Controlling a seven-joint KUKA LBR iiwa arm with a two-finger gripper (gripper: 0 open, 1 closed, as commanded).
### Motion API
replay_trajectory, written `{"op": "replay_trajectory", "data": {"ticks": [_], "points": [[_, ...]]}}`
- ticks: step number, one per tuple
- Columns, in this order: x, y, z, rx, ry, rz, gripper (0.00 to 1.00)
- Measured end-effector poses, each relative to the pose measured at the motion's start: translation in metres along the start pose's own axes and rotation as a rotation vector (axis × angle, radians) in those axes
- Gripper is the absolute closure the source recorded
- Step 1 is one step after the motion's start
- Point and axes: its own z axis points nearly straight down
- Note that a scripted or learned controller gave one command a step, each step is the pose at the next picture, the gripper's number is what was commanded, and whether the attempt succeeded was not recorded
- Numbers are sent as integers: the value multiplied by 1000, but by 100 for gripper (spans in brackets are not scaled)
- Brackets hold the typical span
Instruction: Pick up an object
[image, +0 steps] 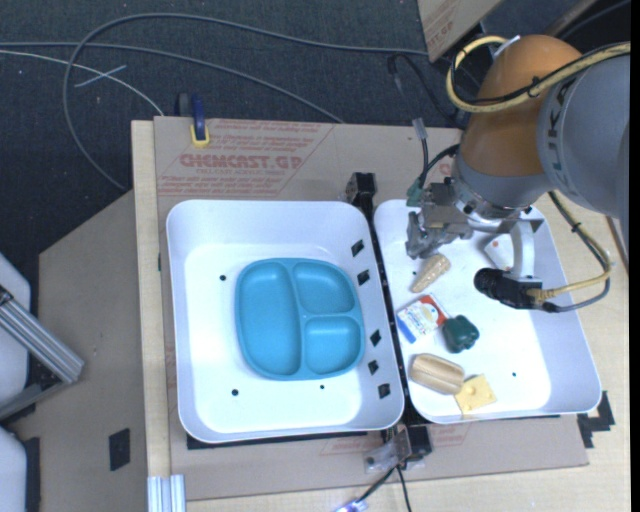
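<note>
Camera view, hand (425, 243) low above cone (432, 272)

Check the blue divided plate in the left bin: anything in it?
Empty. The blue divided plate lies flat in the left bin, and all three compartments show bare blue.

The worktop (95, 300) carries a tan cardboard sheet (250, 150) with red lettering, held at its 11 o'clock corner by a yellow-and-blue clamp (199, 122). On the sheet two white bins touch side by side: the left bin (190, 300) toward 9 o'clock, the right bin (560, 360) toward 3 o'clock.
</note>
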Motion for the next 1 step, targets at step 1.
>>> {"op": "replay_trajectory", "data": {"ticks": [1], "points": [[48, 4, -6, -4, -1, 0, 100]]}}
